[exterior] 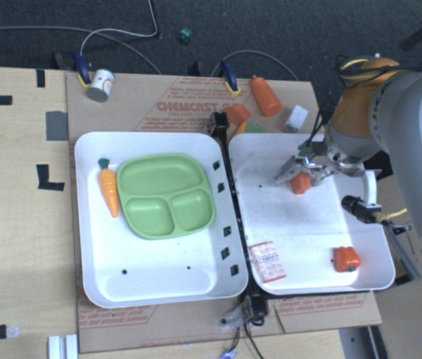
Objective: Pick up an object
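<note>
Objects for picking are counted as follows. Two white bins are set side by side: a left bin point(91, 275) and a right bin point(308, 275), their inner walls touching along the middle.

One green divided plate point(167, 194), three compartments, is laid in the left bin, upper centre. One toy carrot point(108, 188) is laid just beside the plate's left edge, green top toward the far wall. Open white floor is left along the near side of this bin.

In the right bin three items are counted: one printed card point(266, 261) at the near left corner, one orange block point(346, 258) at the near right corner, and one small red-orange piece point(300, 183) toward the far right. The middle floor between them is bare.

One gripper point(304, 172) is seen over the far right part of the right bin. The red-orange piece is seen directly at its tip, touching or just under it; whether it is gripped, and how far the fingers are parted, cannot be told.

One orange bottle point(265, 96) is laid on the cardboard beyond the bins.
</note>
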You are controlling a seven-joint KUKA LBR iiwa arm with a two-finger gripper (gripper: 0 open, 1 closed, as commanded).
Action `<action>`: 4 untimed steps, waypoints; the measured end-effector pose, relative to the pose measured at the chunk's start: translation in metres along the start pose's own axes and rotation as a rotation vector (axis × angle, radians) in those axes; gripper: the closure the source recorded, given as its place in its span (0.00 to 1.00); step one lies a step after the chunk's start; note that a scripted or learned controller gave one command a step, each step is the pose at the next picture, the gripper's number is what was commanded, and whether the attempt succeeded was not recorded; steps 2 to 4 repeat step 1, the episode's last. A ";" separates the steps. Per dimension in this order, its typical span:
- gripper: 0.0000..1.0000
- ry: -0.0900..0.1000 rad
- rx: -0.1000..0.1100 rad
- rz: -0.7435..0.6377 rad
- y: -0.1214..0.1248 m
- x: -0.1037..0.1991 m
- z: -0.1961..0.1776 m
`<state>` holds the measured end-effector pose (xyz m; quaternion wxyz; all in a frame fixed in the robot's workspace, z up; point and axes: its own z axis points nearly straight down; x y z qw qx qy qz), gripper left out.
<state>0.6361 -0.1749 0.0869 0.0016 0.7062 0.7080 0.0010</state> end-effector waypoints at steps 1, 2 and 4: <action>1.00 -0.003 -0.002 -0.002 0.001 0.000 -0.010; 1.00 -0.003 -0.002 -0.002 0.001 0.000 -0.010; 1.00 -0.003 -0.002 -0.002 0.001 0.000 -0.010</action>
